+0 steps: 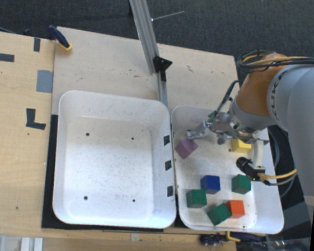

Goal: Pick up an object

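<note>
The gripper [197,133] hangs low in the right bin [270,219], fingertips just above the purple block [186,148] — whether they're parted, I can't tell. A yellow block [240,145] sits beside the wrist; blue [210,183], green and orange blocks lie nearer the front.

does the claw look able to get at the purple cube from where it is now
Probably yes. The claw hangs just above the purple cube in the right white bin, nothing lies between them, and the other cubes sit well away.
</note>
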Controlling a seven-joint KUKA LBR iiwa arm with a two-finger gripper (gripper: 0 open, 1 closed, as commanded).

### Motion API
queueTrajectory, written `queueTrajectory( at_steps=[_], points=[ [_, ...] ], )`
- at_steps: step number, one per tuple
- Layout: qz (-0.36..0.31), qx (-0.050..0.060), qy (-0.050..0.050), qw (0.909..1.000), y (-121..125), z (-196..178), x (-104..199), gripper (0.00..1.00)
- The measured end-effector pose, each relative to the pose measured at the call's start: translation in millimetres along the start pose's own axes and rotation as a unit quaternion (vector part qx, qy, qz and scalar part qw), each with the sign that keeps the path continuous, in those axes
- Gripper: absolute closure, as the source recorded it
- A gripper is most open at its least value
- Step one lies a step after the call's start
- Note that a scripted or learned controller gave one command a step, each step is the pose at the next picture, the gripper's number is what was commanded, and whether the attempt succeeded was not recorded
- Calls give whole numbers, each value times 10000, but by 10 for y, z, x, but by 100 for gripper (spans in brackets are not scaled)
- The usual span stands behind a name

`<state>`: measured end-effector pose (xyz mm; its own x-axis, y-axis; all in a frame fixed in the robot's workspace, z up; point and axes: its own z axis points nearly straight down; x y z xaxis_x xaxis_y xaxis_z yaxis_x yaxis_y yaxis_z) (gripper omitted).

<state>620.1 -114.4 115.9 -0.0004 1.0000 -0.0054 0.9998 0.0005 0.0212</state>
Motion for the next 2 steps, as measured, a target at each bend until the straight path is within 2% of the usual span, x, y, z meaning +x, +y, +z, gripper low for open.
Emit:
queueTrajectory(
  at_steps=[1, 2],
  points=[
    [-7, 9, 19, 10000, 0, -77, 24, 100],
    [-10, 90, 27, 10000, 27, -527, 99, 100]
  ],
)
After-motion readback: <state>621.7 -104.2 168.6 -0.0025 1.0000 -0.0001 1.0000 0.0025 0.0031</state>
